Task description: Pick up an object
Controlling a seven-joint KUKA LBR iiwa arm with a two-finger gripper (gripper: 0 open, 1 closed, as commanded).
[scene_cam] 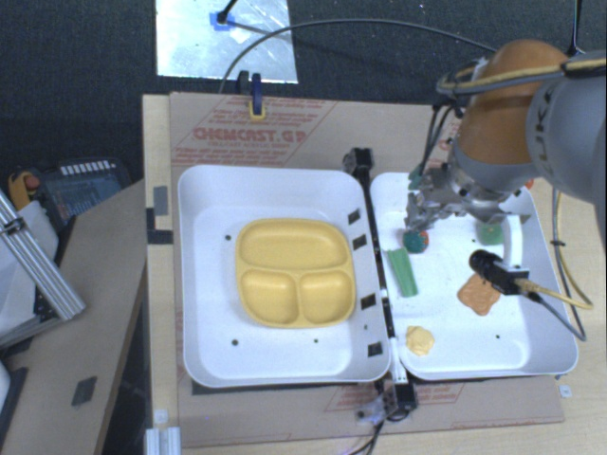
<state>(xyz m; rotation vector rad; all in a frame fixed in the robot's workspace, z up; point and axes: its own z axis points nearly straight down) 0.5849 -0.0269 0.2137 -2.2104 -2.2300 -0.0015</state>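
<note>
Just above the upper end of the green block [403, 273], a small round teal object [415, 243] with a reddish patch lies on the smooth floor of the right bin [455, 335], and the gripper [417, 224] of the grey KUKA arm [569, 131] points down at it from directly overhead. Whether the gripper is spread, closed or pinching the object cannot be told from this angle. The block itself is a slim, flat-sided bar of matte green, lying lengthwise close to the bin's left wall. To the right of the block rests a brown, rough-edged piece shaped like a slice of toast [479, 295]; below the block, nearer the front rim, sits a small, lumpy pale-yellow item [419, 339]. Up and to the right of the block, a pale green thing [490, 230] shows partly under the wrist, its shape unclear. Left of the block, across the dividing walls, the left bin [204, 254] holds a glossy yellow plastic plate [294, 271] with rounded corners and three moulded compartments. Both shallow white bins sit on a printed cardboard sheet [251, 133] on the counter [104, 349].
</note>
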